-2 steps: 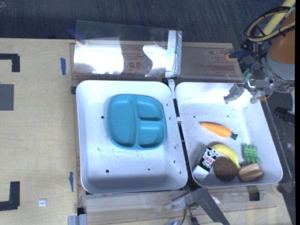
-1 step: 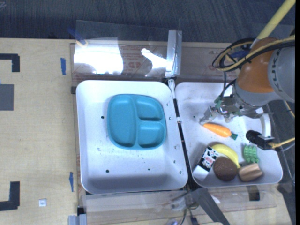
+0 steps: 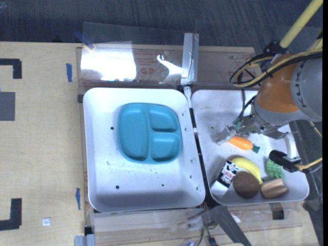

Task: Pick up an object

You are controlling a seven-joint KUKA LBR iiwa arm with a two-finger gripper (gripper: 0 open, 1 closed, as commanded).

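In the right bin [image 3: 207, 111], close to its middle, a toy carrot [image 3: 241, 143] lies on its side, orange with a small green tip pointing toward the right wall. The gripper [image 3: 229, 132] sits just above and to the left of it, its metal fingers [image 3: 223, 136] reaching toward the bin's left wall; the carrot lies just beside them, and whether it is between them or only next to them cannot be told, nor whether the fingers are apart or together. The grey arm [image 3: 310, 86] with its orange band [image 3: 277, 91] comes in over the right bin's far right corner, trailing yellow and black cables.

Along the right bin's near edge sit more toys: a small black-and-white carton [image 3: 226, 174] toward the left, a banana [image 3: 247, 166] touching it, a brown ball [image 3: 246, 184] just beside the banana, a tan oval piece [image 3: 273, 188] next to that, and a green piece [image 3: 274, 169] by the right wall.

The left bin [image 3: 97, 152] holds a blue divided plate [image 3: 149, 132] in its middle. A clear plastic sheet [image 3: 133, 60] stands behind the bins at the bench's far edge.
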